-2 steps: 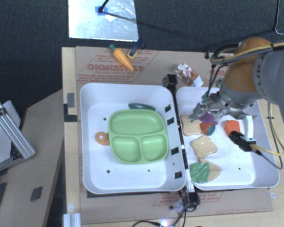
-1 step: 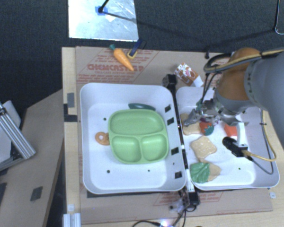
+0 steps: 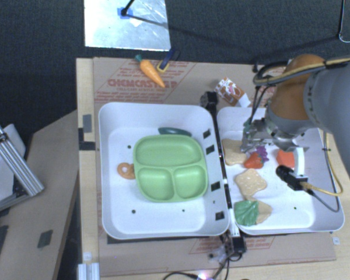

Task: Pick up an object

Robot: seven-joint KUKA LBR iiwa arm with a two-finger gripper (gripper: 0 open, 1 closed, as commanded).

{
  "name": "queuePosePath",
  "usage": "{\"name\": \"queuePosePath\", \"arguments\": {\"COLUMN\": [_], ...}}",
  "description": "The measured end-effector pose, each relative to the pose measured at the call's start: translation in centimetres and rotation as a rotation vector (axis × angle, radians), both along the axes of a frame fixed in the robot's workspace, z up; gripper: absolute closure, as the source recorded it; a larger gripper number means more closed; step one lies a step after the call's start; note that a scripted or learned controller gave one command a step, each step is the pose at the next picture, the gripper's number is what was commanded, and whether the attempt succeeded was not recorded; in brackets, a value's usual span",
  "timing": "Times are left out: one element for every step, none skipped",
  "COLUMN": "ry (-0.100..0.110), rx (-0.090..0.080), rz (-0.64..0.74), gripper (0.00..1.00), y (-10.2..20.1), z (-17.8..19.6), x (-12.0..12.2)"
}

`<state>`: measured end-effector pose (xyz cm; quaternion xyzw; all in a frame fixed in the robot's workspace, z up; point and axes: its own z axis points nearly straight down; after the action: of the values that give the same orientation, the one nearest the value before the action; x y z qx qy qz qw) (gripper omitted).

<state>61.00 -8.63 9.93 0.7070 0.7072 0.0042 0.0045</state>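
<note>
My gripper is low in the right bin, near its left wall, hanging off the grey arm with its orange band. Right beneath it lie a tan flat piece, a red piece and a small purple cluster. An orange-red piece rests just to the right. Nearer the front lie a toast-shaped slice and a green leaf on top of another tan piece. Nothing appears lifted.
The left bin holds a green divided plate, a small orange ring and a dark green item behind the plate. On the bench behind the bins lie a toy carrot, a wrapped snack and a foil sheet. A black cable plug hangs beside the gripper.
</note>
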Motion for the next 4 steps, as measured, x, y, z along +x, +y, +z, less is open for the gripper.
{"name": "queuePosePath", "arguments": {"ry": [0.006,0.006,0.007,0.012], "rx": [0.0,0.0,0.0,0.003], "rz": [0.003,0.001,0.004,0.008], "gripper": [1.0,1.0,1.0,1.0], "y": [-0.1,-0.4,-0.4,4.8], "z": [4.4,9.7,12.7,11.8], "x": [0.0,-0.8,-0.7,-2.7]}}
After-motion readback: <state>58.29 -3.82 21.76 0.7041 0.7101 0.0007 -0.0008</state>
